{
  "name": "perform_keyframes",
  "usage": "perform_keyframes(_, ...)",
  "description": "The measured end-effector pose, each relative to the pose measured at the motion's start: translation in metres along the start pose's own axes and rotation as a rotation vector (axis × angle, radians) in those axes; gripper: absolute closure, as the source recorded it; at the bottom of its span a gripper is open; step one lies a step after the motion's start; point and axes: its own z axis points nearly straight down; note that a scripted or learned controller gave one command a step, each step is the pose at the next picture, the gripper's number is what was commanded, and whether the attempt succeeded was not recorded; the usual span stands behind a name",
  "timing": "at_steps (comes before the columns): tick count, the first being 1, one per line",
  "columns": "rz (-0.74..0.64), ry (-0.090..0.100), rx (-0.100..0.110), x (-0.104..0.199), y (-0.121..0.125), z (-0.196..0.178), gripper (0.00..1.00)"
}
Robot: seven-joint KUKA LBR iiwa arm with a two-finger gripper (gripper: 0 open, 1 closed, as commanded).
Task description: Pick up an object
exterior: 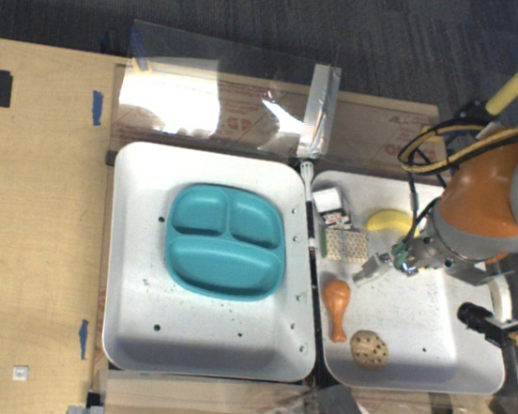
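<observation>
**Arm parked over the right bin, nothing seen in its grip**

Two shallow white bins are seen side by side on the bench. The left bin [129,260] is taken up by a teal divided plate [227,242] with three compartments, set roughly in the middle of it.

The loose stuff is all gathered in the right bin [465,366]. A yellow banana-like piece [389,220] is found near the back, partly tucked under the arm. A small white box-like thing [327,201] is spotted in the back-left corner, right against the divider, and a speckled flat packet [346,245] is laid just in front of it. An orange drumstick-shaped toy [336,306] is placed along the left side, pointing toward the front, and a brown speckled cookie-like round [369,348] is sat just beside its lower end, near the front wall.

The gripper [372,266] is reached in from the right and is hung low over the middle of the right bin, just beside the packet and above the drumstick's fat end. No object is seen between its fingers. Whether they're spread or closed can't be made out from this angle, too small and blurry
</observation>
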Motion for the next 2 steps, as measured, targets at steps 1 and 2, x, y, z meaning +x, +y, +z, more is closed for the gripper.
perform_keyframes(1,0.014,-0.002,-0.011,-0.005,0.005,0.023,0.0)
perform_keyframes(2,0.202,-0.002,-0.011,-0.001,0.06,0.023,0.0)
